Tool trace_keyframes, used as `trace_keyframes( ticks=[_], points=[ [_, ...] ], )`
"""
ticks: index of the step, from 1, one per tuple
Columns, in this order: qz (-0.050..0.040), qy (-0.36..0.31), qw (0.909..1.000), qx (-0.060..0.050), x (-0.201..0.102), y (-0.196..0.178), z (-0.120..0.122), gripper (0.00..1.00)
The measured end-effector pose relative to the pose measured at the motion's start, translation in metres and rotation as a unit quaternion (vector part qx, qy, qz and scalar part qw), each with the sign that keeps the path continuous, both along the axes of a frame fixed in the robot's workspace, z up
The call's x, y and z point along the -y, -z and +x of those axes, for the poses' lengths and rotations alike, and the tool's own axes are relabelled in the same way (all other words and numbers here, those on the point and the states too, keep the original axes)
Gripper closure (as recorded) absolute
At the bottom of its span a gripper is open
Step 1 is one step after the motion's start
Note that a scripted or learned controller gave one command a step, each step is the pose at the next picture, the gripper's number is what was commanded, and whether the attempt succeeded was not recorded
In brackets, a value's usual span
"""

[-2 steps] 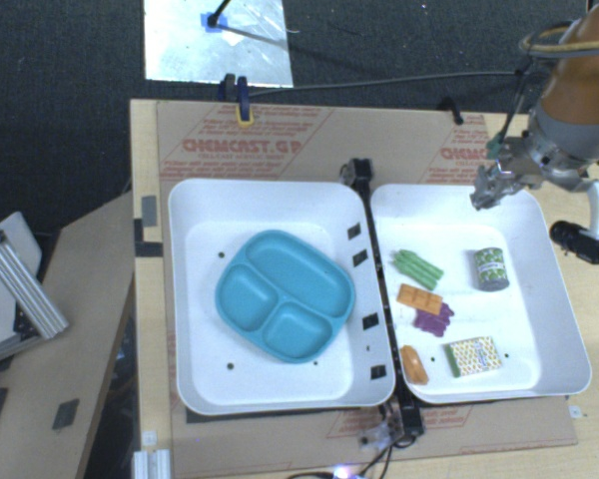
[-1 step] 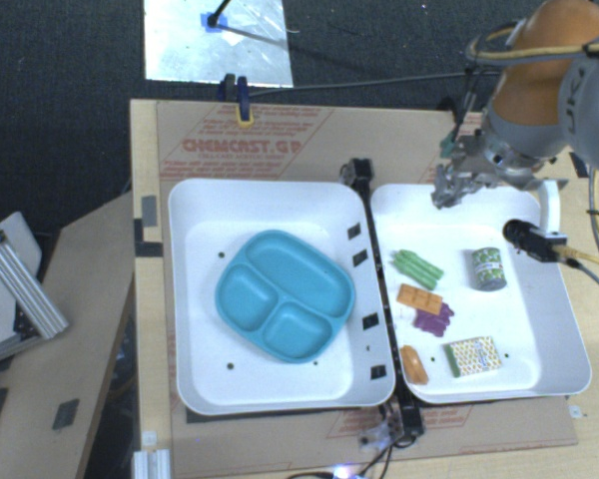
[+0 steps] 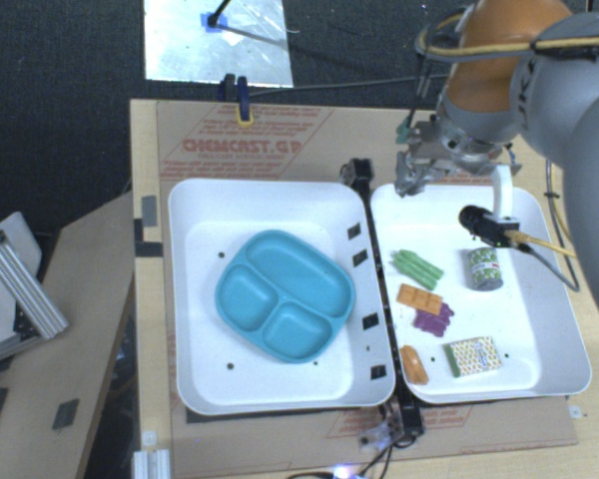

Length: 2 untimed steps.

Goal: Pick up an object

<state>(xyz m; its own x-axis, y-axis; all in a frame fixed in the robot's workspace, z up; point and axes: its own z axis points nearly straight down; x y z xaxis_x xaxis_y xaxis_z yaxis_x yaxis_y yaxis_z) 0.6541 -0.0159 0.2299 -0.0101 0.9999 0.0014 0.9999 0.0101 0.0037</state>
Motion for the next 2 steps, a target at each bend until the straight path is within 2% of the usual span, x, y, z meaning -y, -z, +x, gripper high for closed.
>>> trace_keyframes(
  ticks=[1,2],
  points=[
    [-0.0002,0.001,1.0000,-0.001,-0.045,0.005,0.000,1.00],
    [0.0005,0.000,1.0000,0.000,-0.100,-0.005,0.010,1.00]
  ],
)
